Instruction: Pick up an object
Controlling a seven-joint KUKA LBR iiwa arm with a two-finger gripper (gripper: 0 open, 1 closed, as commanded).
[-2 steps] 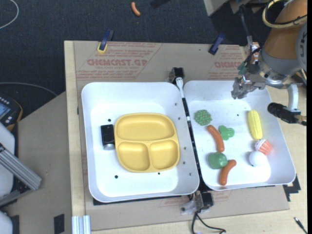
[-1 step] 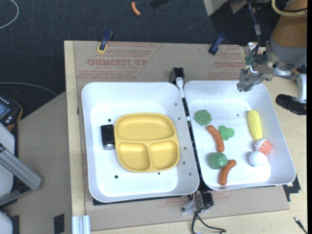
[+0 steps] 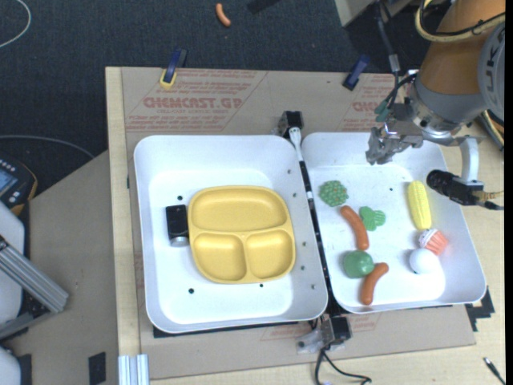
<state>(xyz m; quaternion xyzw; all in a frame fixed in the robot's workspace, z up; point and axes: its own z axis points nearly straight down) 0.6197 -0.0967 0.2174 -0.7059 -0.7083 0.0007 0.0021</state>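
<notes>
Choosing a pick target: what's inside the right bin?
In the right bin: corn, two sausages, three green toy vegetables, a white ball. The gripper covers part of its far edge.

The arm [image 3: 461, 46] comes in from the upper right of the camera view, its orange band rounded above a grey wrist. The wrist slopes down and leftward, with thin cables running along it. At its end the gripper [image 3: 383, 152] points downward. It is small and dark against the white beneath, and nothing shows between its tips.
</notes>
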